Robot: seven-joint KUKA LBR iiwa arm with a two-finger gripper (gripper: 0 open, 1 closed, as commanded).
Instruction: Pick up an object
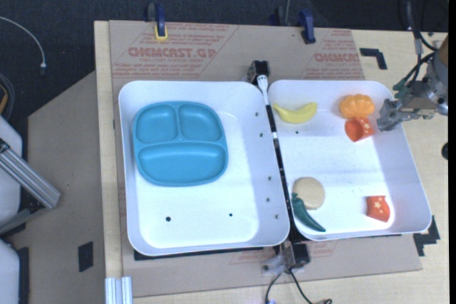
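White, smooth and shallow, the right bin [399,174] holds a curved yellow banana [296,112], a lumpy orange pumpkin [355,105] and a red chunk [358,129]; beside that chunk hovers the metal claw [390,117], its state unclear.

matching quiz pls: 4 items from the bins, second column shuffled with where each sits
Items:
1. blue divided plate
2. banana
3. orange fruit
4. green pepper

Places:
A. right bin, far right corner, near the gripper
B. right bin, near left corner, beside a tan round piece
C. left bin, far half
D. right bin, far left corner

Pairs: 1-C, 2-D, 3-A, 4-B
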